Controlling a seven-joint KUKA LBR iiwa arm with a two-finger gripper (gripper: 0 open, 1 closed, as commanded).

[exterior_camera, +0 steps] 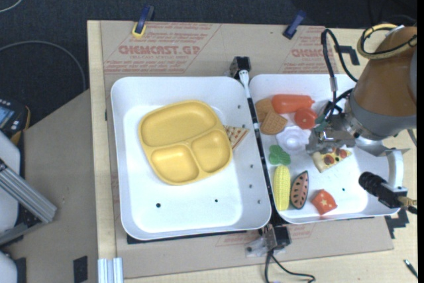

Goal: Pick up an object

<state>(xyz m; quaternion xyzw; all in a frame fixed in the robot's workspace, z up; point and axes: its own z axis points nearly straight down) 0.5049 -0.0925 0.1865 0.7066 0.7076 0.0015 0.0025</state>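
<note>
The right bin (pixel 344 212) holds toy foods: an orange carrot-like piece (pixel 291 103), a red tomato (pixel 305 118), a brown cookie (pixel 273 122), a white piece (pixel 291 140), a green piece (pixel 279 157), a corn cob (pixel 281 186), a watermelon slice (pixel 300 189), a red piece (pixel 323 201) and a pizza slice (pixel 331 158). My gripper (pixel 326 140) reaches down into this bin from the right, just above the pizza slice and beside the tomato. Nothing is visibly held.
The left bin (pixel 132 209) carries a yellow divided plate (pixel 185 141), with a waffle-patterned wedge (pixel 236 136) at its right edge. The grey arm body (pixel 384 103) overhangs the right bin's far right side. Clamps sit along the bins' divider.
</note>
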